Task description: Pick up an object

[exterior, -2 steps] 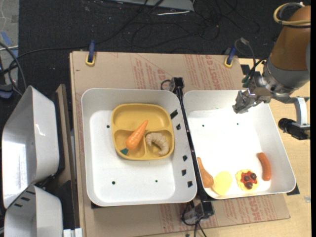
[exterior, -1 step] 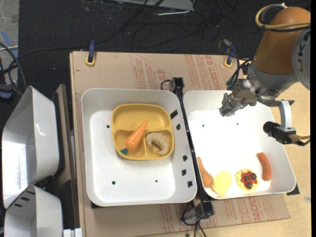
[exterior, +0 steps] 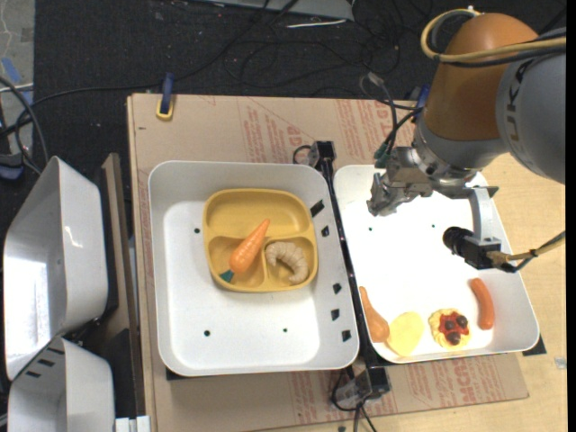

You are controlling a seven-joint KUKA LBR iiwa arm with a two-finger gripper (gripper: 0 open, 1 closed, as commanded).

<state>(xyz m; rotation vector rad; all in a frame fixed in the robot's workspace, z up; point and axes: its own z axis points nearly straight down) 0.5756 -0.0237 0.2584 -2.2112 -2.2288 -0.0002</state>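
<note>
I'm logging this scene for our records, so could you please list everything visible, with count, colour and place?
bins: two, white, side by side on the bench
divided plate: one, yellow, in the left bin
carrot: one, orange, on the plate
shrimp: one, pale tan, on the plate beside the carrot
drumstick-like piece: one, orange, right bin, near-left edge
round slice: one, pale yellow, right bin, near edge
small pizza-like piece: one, yellow with red and dark toppings, right of the slice
sausage: one, orange-red, right bin, near-right corner
arm: one, grey with orange band, reaching from the right
gripper: one, grey, over the right bin's far part
</note>
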